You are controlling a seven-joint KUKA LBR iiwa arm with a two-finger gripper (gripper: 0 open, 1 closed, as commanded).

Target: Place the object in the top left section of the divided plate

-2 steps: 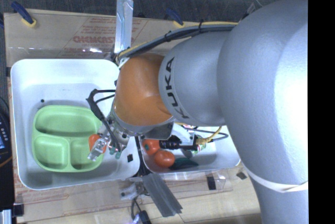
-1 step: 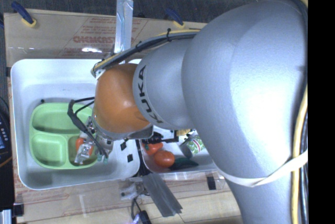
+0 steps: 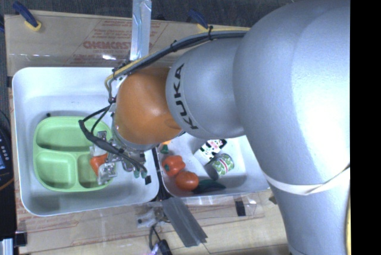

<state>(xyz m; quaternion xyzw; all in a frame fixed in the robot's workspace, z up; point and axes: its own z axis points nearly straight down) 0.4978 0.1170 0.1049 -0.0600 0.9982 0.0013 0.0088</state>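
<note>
The gripper (image 3: 108, 171) hangs over the right edge of the green divided plate (image 3: 56, 152) in the left bin (image 3: 27, 105). A small orange object (image 3: 97, 161) sits at the fingers, above the plate's lower right section; jaw state cannot be determined. Red tomatoes (image 3: 180, 173) and a can (image 3: 221, 164) lie in the right bin (image 3: 257, 179)

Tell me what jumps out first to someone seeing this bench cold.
The huge grey arm with its orange band covers the right side and middle. Beneath it, a green divided plate lies in the left bin, with the gripper over its right edge. Red tomato-like pieces lie in the right bin.
</note>
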